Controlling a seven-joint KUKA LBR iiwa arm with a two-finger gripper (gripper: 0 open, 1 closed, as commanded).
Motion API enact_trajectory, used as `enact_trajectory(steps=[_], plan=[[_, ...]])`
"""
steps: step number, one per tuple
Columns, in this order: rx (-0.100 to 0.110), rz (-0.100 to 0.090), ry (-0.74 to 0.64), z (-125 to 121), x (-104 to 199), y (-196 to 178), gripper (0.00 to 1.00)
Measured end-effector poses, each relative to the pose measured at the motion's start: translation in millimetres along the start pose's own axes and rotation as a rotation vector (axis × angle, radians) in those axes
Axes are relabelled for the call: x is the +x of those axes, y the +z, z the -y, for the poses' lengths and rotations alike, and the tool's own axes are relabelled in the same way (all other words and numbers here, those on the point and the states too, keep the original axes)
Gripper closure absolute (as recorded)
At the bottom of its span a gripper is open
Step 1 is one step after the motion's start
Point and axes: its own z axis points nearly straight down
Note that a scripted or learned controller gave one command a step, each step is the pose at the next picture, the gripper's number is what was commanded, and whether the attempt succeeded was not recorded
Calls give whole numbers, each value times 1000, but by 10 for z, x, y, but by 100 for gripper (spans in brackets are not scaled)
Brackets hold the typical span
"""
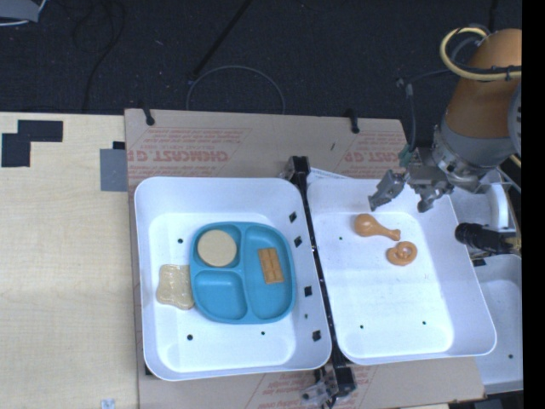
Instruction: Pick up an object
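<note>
**Hand poised over the right bin, two small toys below it**

From where I stand, the biggest thing on the desk (60,254) is the pair of white bins. The left bin (162,203) lies well off to the far side of the hand (407,192); the right bin (443,331) sits directly beneath it. The hand hangs over that bin's back edge with its two fingers spread apart and nothing between them.

Far from the hand, in the left bin, a blue divided tray (238,301) carries a round tan disc (216,248) and an orange cracker-like bar (271,266). A pale, lumpy piece (175,286) rests against the tray's outer side, farthest from the hand.

The likely targets are much nearer. An orange drumstick-shaped toy (376,227) lies just below and slightly inward of the fingers. A small orange pretzel-like ring (402,253) sits close beside the drumstick's thin end, a little farther from the hand.

Both look like light, rigid plastic play food, probably smooth and prone to skidding on the bin floor. I'd judge the drumstick the easier pick: close across its narrow neck, where the fingers can straddle it, rather than on the rounded bulb, which could squirt out. The ring lies flat and low, offering little to pinch.
</note>
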Motion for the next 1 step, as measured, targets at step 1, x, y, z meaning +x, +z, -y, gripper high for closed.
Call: enact_trajectory(steps=[1], plan=[[-13, 2, -2, -21, -1, -76, 0]])
